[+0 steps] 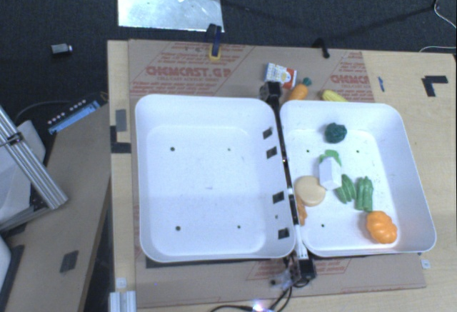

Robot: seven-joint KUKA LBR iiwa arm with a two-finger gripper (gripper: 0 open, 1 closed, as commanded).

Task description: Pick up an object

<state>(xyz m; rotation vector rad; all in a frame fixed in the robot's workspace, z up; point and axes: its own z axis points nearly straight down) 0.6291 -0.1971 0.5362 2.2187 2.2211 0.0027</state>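
I cannot tell how my claw stands. The pickable pieces sit in the right white bin [410, 153]: a dark green lumpy toy [335, 133], a white block [329, 175], green bean pods [357, 191], a tan round disc [310, 190] and an orange lumpy fruit [381, 226]. Red print on the brown board [243, 64] reads "CHEMCAST GP".

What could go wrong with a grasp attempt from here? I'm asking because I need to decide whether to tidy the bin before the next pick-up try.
1. The white block, the tan round disc and the green bean-like pieces lie packed together in the right white bin, so a grasp may catch or push a neighbour.
2. The orange lumpy toy sits close to the bin's near wall, which could block a finger.
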